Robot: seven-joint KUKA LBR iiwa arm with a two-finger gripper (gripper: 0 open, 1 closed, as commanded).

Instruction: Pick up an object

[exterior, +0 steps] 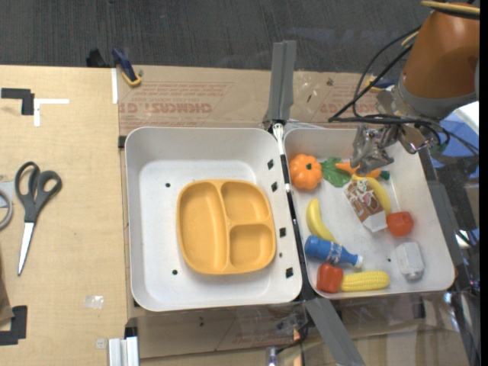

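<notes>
My gripper [370,158] hangs low over the far part of the right bin [436,204], just above a small yellow piece [379,192] and a printed snack packet [364,203]. To its left lie a green leafy piece [333,172] and an orange pumpkin [306,171]. The same bin also holds a banana [318,219], a blue bottle [333,252], a red item [329,278], a corn cob [364,281], a red block [399,223] and a grey-white object [409,258]. Nothing visibly hangs from the gripper.
The left bin [145,227] holds a yellow divided plate [226,226]. Scissors [32,197] lie on the bench at far left. Cables [381,67] trail from the arm's wrist above the right bin's far wall.
</notes>
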